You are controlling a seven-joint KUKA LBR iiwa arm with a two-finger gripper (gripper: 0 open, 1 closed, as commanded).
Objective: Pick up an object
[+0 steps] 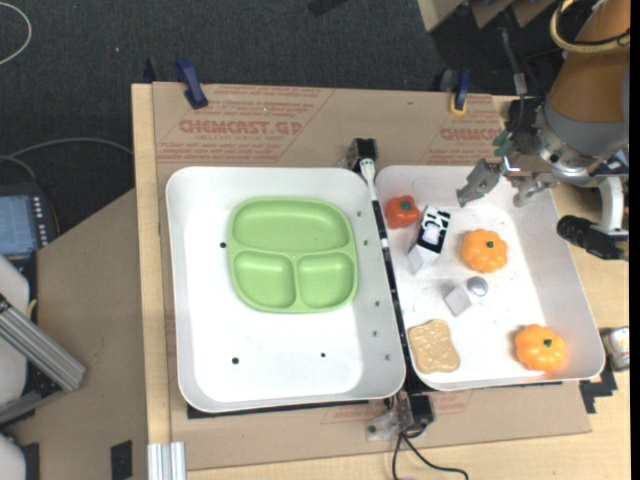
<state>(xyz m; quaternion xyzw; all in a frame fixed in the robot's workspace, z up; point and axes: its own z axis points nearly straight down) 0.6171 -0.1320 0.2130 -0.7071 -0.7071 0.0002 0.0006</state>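
While I watch from far away, my gripper [503, 182] hangs over the top edge of the right bin [570, 268]. Its two fingers [478, 182] are spread apart, and nothing sits between them. It is open and holds no toy. The grey arm [585, 118] comes in from the right side, and I can see its orange band [598, 63] up high.

Six small things lie in the right bin. A little red tomato [402, 210] is near the top left corner. Just beside it is a black and white box [430, 232], tipped a bit. Next to the box is an orange pumpkin [484, 250]. It is the toy nearest to my gripper, but they are apart. Below it lies a small grey piece [464, 295], part block and part round knob. A tan cracker [434, 346] rests near the bottom left of the bin. A second orange pumpkin [540, 348] sits near the bottom right corner.

On the other side, the left bin [200, 298] has a green tray [293, 253] lying flat. That tray has one long part at the top and two small parts below.

Both bins sit side by side on a brown board [250, 123] with red letters on it. A blue clamp [190, 81] grips the board at the top left.
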